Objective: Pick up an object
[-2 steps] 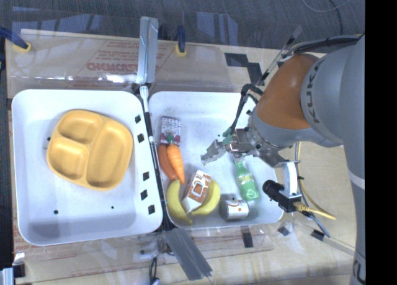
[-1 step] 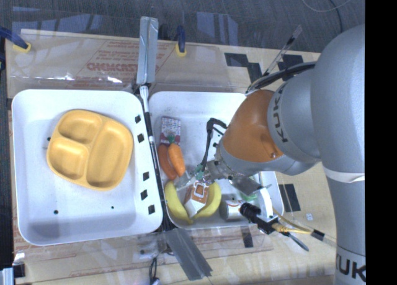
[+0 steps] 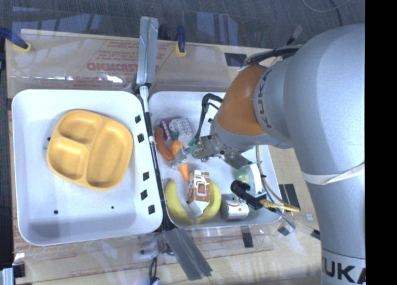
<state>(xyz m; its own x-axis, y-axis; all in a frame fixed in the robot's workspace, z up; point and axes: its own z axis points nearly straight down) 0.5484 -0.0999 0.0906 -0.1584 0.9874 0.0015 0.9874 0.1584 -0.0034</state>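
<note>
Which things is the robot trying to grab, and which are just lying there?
Probably for the job (near the arm, right bin):
end effector
carrot
banana
can

Just lying about:
yellow plate
left bin

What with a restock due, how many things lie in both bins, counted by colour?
Yellow: 2, plate and banana
Orange: 3, carrot-like pieces
Printed: 2, packets
Silver: 1, can
Green: 1, small thing, partly hidden
Total: 9
</note>
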